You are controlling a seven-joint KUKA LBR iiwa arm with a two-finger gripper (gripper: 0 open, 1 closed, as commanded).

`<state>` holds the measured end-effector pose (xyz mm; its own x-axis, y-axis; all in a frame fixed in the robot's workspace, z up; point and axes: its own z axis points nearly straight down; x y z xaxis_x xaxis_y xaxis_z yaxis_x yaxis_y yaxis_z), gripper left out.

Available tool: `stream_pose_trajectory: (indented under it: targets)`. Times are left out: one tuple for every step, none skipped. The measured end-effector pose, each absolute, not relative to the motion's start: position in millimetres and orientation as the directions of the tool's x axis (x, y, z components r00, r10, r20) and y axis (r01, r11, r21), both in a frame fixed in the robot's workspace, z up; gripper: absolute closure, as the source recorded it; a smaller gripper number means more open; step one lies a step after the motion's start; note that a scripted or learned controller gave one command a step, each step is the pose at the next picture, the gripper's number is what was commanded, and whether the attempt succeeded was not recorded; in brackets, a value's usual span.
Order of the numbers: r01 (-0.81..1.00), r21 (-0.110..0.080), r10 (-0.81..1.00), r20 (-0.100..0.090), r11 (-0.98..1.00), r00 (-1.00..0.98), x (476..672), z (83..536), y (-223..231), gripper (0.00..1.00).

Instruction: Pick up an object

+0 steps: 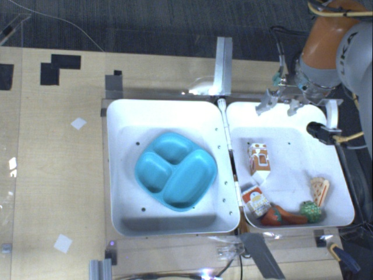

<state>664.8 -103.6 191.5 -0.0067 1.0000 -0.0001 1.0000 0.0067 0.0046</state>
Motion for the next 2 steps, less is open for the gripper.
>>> stream_pose_trajectory:
  targets:
    - [1.000, 0.005, 1.000, 0.000, -0.016, 0.016, 638.9, 90.6, -88.9, 0.00]
    - [0.997, 0.009, 0.997, 0.000, -0.076, 0.076, 584.7, 88.7, -90.9, 0.00]
